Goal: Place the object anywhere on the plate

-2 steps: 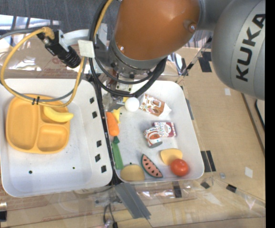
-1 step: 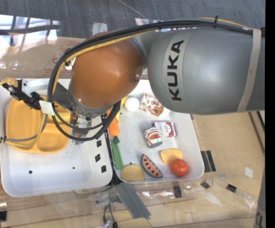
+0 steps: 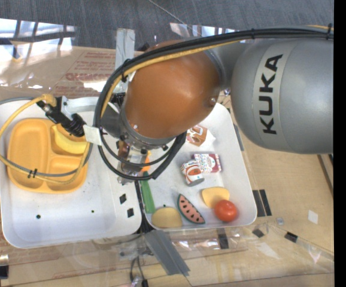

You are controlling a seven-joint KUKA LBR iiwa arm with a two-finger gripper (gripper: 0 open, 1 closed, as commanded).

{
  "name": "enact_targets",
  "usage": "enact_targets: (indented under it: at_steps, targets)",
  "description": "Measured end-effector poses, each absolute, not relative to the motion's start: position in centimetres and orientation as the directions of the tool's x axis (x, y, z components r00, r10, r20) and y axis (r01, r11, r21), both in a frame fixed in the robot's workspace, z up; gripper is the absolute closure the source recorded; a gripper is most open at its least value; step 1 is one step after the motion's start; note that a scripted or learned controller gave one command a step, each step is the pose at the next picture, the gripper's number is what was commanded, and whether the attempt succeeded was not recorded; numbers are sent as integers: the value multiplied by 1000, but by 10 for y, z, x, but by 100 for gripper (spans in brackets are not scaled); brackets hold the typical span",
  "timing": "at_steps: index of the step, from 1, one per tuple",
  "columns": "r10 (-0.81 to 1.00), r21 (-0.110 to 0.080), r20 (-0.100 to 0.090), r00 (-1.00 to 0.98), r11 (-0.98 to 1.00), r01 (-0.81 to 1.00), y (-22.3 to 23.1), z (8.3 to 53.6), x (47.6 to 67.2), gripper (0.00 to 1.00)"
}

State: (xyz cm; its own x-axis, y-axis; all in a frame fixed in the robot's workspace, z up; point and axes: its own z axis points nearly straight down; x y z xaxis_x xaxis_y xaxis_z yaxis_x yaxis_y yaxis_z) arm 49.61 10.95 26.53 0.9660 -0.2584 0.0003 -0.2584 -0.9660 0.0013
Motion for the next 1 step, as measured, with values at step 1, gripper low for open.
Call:
enact_targets:
  at_steps: [1]
  targets:
    - [-203,3,-13,979,-979,-203,186,161,479,100]
